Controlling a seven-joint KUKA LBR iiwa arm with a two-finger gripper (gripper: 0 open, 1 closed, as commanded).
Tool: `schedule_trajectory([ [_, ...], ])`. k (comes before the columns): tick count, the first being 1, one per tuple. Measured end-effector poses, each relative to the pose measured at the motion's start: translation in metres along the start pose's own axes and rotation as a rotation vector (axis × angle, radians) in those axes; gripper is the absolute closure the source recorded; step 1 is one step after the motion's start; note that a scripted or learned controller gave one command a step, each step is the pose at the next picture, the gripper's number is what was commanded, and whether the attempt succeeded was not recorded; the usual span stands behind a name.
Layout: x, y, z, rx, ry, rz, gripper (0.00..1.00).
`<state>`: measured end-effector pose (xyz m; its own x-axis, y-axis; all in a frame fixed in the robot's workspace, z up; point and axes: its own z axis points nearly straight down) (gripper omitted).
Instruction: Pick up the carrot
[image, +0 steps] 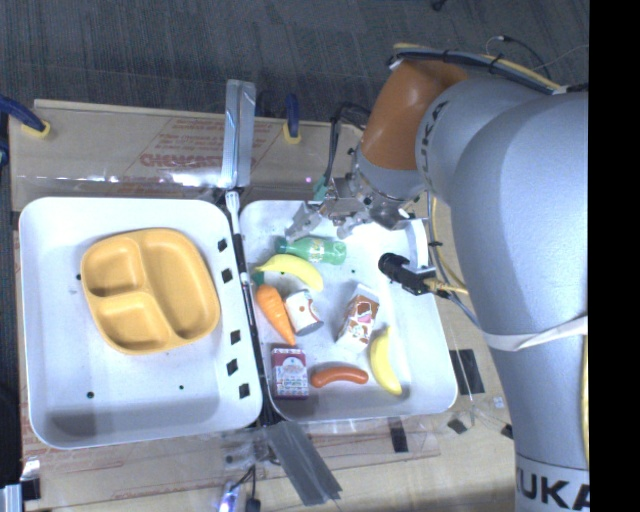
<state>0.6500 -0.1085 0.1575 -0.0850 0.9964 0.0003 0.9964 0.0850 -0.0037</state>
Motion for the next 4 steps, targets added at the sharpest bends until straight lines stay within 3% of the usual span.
schedule_trajectory([
  [1, 0.073, -0.094, -0.034, 0.001, 0.0, 0.115, 0.0],
  [2, 0.075, -0.14, -0.032, 0.002, 0.0, 0.099, 0.0],
  [3, 0.121, -0.116, -0.034, -0.003, -0.001, -0.228, 0.0],
  [4, 0.06, -0.107, -0.033, -0.002, -0.001, -0.17, 0.0],
])
